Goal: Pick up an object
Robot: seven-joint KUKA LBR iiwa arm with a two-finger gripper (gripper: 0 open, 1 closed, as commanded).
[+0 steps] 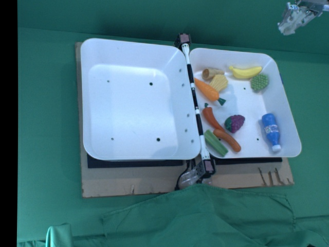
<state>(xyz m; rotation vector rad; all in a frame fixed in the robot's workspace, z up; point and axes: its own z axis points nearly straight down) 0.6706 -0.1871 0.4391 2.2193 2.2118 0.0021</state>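
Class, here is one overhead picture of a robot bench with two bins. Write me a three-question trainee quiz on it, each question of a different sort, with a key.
1. True or false: the blue bottle lies in the left bin.
2. Which lies nearest the gripper? A banana B green cucumber C purple grapes
3. Fill in: the toy foods lie in the ____ bin.

Key: 1 false; 2 A; 3 right.

Arm's hand (294,20) at the view's upper right corner, raised high, angled down-left, grasping nothing visible
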